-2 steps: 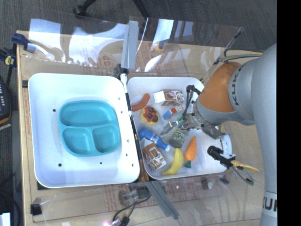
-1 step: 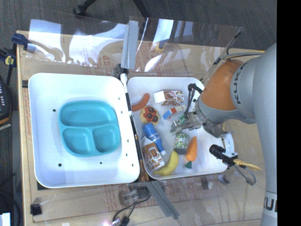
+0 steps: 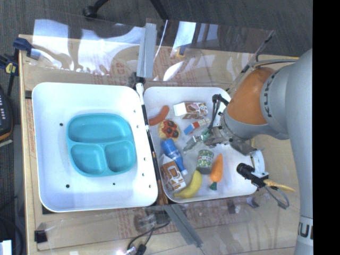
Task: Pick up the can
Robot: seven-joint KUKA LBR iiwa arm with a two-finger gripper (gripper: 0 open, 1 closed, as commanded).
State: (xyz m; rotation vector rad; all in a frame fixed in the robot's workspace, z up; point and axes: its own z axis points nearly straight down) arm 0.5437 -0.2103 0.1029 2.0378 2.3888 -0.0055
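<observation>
Yellow and smooth, a curved banana [image 3: 194,185] lies along the near edge of the right bin [image 3: 239,187], its tip touching a brown printed carton [image 3: 172,175] by the near left corner. Just beyond the banana an orange carrot [image 3: 216,167] with a green stub tapers toward the far edge. The can [image 3: 205,161] sits touching the carrot's left side, in the near half of the right bin and about midway across it. It is a short cylinder with a green paper label and a dull grey metal end. It seems to stand on its base, long axis upright and the grey end facing up, though a slight tilt cannot be ruled out. Left of it a blue plastic bottle [image 3: 171,150] with a white cap lies slanted toward the carton.

Dark and metallic, the gripper [image 3: 208,137] hangs just beyond the can, above a few small scattered pieces; whether it is wide or narrow cannot be told, and nothing shows held in it. Toward the far edge lie a red berry-like cluster [image 3: 169,127], a glossy sausage [image 3: 158,116] and a white printed box [image 3: 191,109].

In the left bin [image 3: 42,142] rests a teal plate [image 3: 101,142] with three rounded compartments
</observation>
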